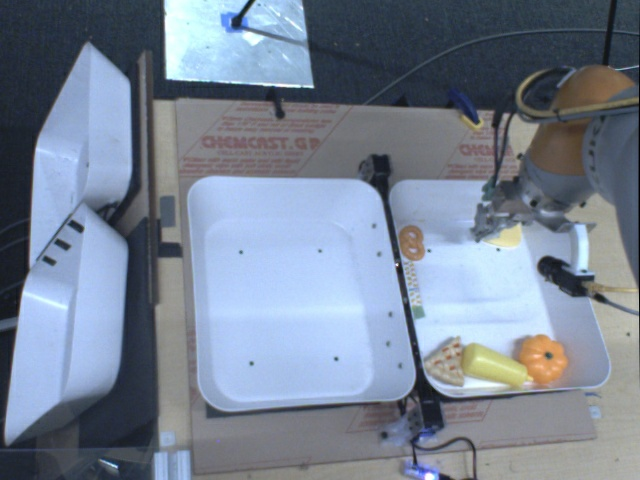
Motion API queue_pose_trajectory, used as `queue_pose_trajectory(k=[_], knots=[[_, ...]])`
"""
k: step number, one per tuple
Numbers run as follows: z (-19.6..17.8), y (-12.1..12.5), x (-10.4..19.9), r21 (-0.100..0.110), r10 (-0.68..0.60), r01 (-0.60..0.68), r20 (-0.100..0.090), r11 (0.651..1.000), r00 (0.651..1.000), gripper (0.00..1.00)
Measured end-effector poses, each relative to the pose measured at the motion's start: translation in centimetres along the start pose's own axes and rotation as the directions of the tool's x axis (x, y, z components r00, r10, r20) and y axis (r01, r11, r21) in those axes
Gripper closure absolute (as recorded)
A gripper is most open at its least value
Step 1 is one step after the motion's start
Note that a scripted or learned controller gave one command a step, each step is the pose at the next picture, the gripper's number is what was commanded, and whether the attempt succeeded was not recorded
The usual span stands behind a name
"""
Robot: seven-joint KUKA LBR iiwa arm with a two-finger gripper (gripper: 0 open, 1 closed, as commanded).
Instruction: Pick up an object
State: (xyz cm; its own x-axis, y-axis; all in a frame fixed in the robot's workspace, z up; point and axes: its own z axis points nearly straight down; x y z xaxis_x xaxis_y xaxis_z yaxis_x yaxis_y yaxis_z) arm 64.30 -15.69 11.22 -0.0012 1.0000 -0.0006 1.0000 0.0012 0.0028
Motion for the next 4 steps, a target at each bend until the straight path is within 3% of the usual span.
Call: queue_pose_trajectory(k=[3, 4], knots=[[-14.9, -1.4, 0.0, -0.003, 0.0, 0.0, 0.0, 1.0, 1.0, 1.0], [-15.5, -2.9, 5.2, 0.001, -0.003, 0.003, -0.001, 1.0, 1.0, 1.0]])
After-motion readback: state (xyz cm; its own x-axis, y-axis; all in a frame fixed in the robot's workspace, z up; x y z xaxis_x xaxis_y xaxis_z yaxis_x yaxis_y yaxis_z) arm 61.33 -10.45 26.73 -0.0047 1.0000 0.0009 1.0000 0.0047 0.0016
